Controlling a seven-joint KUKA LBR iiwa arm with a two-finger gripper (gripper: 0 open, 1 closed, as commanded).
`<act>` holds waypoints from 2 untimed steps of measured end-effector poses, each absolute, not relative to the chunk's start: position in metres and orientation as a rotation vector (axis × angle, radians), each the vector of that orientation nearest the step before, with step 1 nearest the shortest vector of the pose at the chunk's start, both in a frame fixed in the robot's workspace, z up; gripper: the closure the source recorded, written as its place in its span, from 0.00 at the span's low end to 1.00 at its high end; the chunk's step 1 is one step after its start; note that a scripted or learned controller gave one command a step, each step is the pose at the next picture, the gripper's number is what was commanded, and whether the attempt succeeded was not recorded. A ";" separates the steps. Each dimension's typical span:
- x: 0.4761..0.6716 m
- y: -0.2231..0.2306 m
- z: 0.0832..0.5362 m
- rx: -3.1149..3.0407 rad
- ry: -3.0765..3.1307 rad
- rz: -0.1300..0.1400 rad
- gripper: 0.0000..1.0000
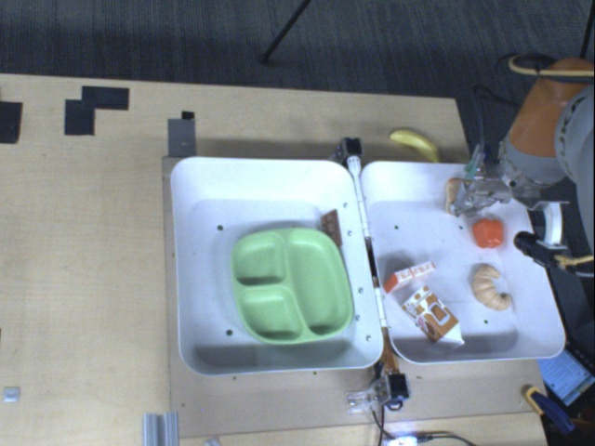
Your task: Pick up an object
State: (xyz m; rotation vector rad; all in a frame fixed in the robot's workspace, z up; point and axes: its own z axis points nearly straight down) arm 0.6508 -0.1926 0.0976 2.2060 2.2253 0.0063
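Hidden: a brown item (330, 223) at the left bin's right wall is half covered by the green tray (291, 284), so its kind cannot be told. A tan, bread-like object (455, 192) sits behind the hand (480, 193) and is mostly masked by it.
Cut off: the arm (548, 133) leaves the picture at the right edge; its orange band is partly out of view. A blue thing (569, 376) at the lower right corner is clipped too.
Hard to make out: the hand is a small metallic cluster seen from above; whether its fingers are spread or closed, I cannot tell, and nothing can be seen gripped.
Right bin (521, 342): holds a red-orange ball (488, 233) just below the hand, a tan pastry (490, 285) near the right wall, a small orange-and-white packet (410, 276) and a brown-and-white carton (433, 316) close together toward the left wall.
Left bin (200, 249): the three-compartment green tray lies in the middle, with bare white floor at its left and along the front.
Open room: the centre of the right bin, between ball, packet and pastry, is bare; the back left corner is bare as well.
Edges: the bins touch along a shared rim (366, 249). A banana (415, 143) lies on the counter (84, 295) just behind the right bin.
Arm pose: reaches in from the right, the hand low over the right bin's back part, near its rear wall.
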 end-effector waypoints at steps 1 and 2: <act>0.651 -0.192 0.097 2.206 2.227 0.006 0.00; 0.652 -0.192 0.109 2.198 2.227 0.009 1.00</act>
